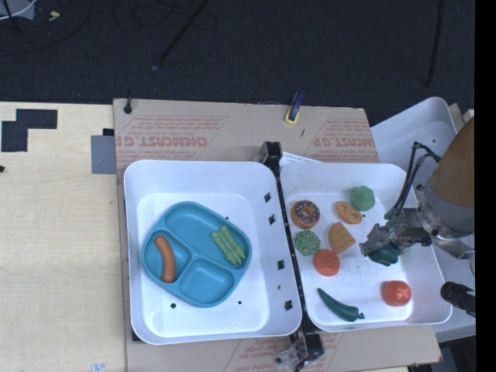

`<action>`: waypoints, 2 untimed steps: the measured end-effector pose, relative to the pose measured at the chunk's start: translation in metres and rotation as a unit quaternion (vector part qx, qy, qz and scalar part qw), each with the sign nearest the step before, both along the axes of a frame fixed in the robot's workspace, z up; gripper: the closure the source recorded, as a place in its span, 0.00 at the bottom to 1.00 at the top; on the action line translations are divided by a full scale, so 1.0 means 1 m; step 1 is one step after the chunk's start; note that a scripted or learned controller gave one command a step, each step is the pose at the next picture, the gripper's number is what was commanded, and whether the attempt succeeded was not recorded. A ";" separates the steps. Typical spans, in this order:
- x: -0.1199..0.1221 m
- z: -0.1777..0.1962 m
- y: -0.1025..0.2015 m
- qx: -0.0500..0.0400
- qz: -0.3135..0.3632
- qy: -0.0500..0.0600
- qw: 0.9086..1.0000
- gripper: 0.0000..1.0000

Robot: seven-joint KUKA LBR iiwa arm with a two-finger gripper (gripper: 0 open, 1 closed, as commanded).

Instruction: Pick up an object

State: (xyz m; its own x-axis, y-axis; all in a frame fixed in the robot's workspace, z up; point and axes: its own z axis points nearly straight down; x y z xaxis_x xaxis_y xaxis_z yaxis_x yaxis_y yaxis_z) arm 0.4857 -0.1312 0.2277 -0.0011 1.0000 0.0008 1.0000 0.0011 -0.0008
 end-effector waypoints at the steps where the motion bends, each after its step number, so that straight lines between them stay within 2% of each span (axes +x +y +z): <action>1: 0.008 0.009 0.052 0.001 0.002 0.000 1.000 1.00; 2: 0.008 -0.001 0.115 0.001 0.002 0.002 1.000 1.00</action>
